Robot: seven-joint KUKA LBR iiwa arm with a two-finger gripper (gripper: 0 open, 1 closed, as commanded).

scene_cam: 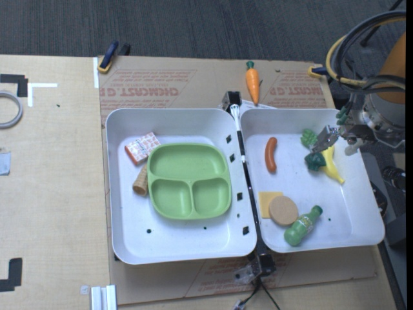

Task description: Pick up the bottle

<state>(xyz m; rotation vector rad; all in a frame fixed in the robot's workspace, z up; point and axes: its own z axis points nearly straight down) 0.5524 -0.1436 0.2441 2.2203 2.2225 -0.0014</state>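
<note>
Your bottle (302,225), green with a pale label, lies tilted in the right bin (361,237), close to its near wall, cap end pointing up and to the right. Just left of it you have a round tan cookie (283,210), touching or nearly touching the bottle and overlapping a yellow cheese slice (268,201). Farther back in the same bin, a red sausage (271,154) lies upright-looking along the left side. Toward the far right of that bin sit a green broccoli piece (315,161), a banana (332,165) beside it, and another small green item (308,136) behind.

The gripper (326,139) hangs over that far right cluster, well apart from the bottle; you cannot tell how far its fingers are spread, and nothing is visibly caught between them.

In the left bin (122,234) you have a green divided tray (190,180), with a red-and-white packet (142,148) and an ice-cream cone (141,182) at its left. A toy carrot (251,82) lies on the cardboard beyond the bins.
</note>
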